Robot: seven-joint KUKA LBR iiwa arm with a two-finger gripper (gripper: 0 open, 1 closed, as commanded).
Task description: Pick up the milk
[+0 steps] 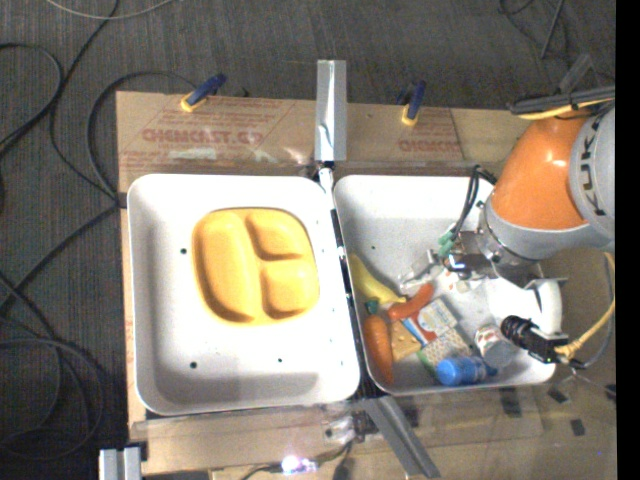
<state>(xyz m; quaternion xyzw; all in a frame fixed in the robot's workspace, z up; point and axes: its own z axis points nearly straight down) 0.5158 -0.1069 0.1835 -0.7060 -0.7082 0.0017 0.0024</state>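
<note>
Fingers [432, 268] hang low over the right bin [400, 203], above the pile; cannot tell if they are spread or closed, wiring blurs them. Nothing visibly between them. Milk: probably the small printed carton [437, 320] just below the fingers, lying flat among the clutter, but the label is too small to read. Banana [372, 285] left of fingers, carrot [378, 346] lower left, blue bottle [460, 371] and can [489, 340] below right. Left bin [150, 268] with yellow tray [257, 265] well apart. Judgement: approach stage, grasp and lift both left to do.
</note>
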